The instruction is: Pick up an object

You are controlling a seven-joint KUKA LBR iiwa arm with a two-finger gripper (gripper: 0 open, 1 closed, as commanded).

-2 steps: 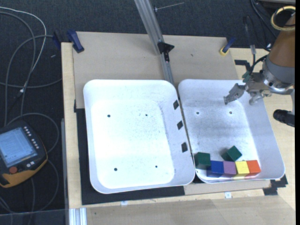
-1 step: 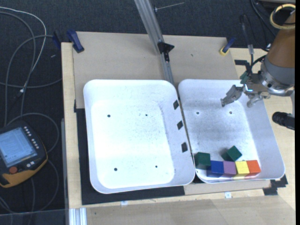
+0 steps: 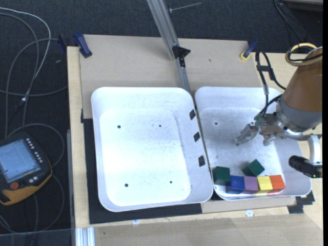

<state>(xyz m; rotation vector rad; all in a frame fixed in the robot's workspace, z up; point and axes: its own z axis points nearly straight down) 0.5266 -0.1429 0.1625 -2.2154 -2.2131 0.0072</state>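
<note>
Blocks crowded along the near wall of the right bin (image 3: 225,94), gripper (image 3: 247,135) hovering over bare floor behind them.

Risk first: the blocks sit packed against that near wall, so I judge fingers descending there could strike the rim or nudge a neighbour and close on nothing. The blue block (image 3: 237,183), purple block (image 3: 251,183), yellow block (image 3: 264,183) and orange block (image 3: 277,181) touch in a row; a dark green block (image 3: 221,175) lies at the row's left end, and another green block (image 3: 254,167), tilted, sits just behind it. Whether the fingers are spread or closed cannot be told; nothing is seen between them. The left bin (image 3: 102,106) lies beside the right bin.
</note>
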